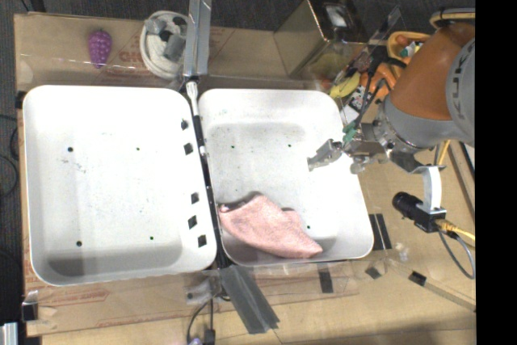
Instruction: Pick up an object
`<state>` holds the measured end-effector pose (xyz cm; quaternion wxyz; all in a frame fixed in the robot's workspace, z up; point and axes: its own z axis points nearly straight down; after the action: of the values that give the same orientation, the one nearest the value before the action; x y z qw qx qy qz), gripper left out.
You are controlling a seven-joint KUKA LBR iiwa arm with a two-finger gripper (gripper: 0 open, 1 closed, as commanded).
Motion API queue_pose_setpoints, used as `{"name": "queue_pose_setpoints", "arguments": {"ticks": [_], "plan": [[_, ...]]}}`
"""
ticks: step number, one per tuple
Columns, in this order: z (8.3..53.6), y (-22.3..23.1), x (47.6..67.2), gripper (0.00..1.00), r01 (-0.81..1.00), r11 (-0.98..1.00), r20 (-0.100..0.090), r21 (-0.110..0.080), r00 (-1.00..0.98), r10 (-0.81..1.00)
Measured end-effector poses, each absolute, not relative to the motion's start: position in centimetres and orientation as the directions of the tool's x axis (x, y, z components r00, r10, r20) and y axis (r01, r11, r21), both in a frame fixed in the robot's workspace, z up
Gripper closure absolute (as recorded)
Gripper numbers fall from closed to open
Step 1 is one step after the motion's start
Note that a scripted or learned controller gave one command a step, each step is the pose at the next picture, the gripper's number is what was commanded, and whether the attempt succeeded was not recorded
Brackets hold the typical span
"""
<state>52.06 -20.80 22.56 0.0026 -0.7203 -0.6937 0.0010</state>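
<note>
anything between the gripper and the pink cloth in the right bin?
Nothing visible. The gripper hangs over the right bin near its right wall; the pink cloth lies at the front edge, with bare white floor between them.

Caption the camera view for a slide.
Gripper hovers over the right bin, apart from the pink cloth.

A pink cloth (269, 229) lies at six o'clock in the right bin (266, 113); the pincer (325, 155) hovers at three o'clock.
</note>
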Motion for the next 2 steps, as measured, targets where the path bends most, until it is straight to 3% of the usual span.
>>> {"name": "queue_pose_setpoints", "arguments": {"ticks": [1,2], "plan": [[11.5,-16.3,52.9,0.0,0.974,0.226,0.003,-0.005,-0.226,0.974],[9.1,-10.9,52.1,0.0,0.957,0.29,0.003,-0.004,-0.29,0.957]]}}
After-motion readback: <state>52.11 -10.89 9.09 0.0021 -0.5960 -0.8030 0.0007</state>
